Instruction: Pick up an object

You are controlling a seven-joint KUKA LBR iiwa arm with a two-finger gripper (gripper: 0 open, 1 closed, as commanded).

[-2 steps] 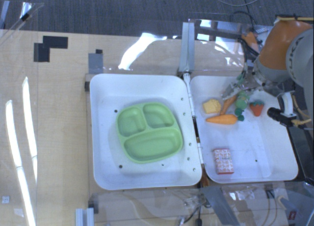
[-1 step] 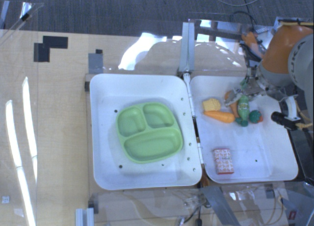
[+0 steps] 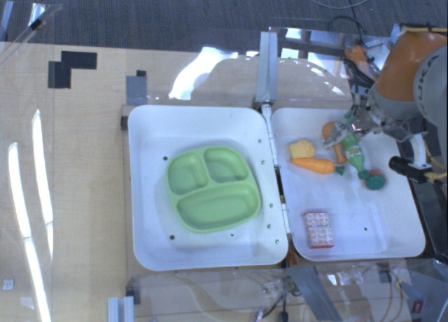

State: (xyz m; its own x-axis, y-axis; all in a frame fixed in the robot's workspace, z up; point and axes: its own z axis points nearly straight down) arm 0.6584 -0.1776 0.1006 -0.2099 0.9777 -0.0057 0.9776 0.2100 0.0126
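Two shallow white bins sit side by side on the bench (image 3: 70, 173). The left bin (image 3: 143, 145) carries a green divided plate (image 3: 212, 189) near its middle, with bare white floor all round it out to the raised rim. The right bin (image 3: 399, 233) has its things crowded toward the far half: a yellow corn-like piece (image 3: 302, 149) close to the shared divider, an orange carrot (image 3: 313, 166) lying crosswise just in front of it, a small orange piece (image 3: 329, 131) farther back, a green tapered toy (image 3: 354, 157) and a teal round piece (image 3: 376, 181) toward the right wall. A small box with a red and white pattern (image 3: 318, 229) lies alone in the near half, well apart from the rest, with open floor on every side of it.

The arm (image 3: 413, 75) comes in over the right bin's far right corner. The gripper (image 3: 352, 130) hangs low above the cluster, just beside the small orange piece and over the top of the green toy; metal and toys overlap there, so whether it is spread or pinching anything cannot be told.
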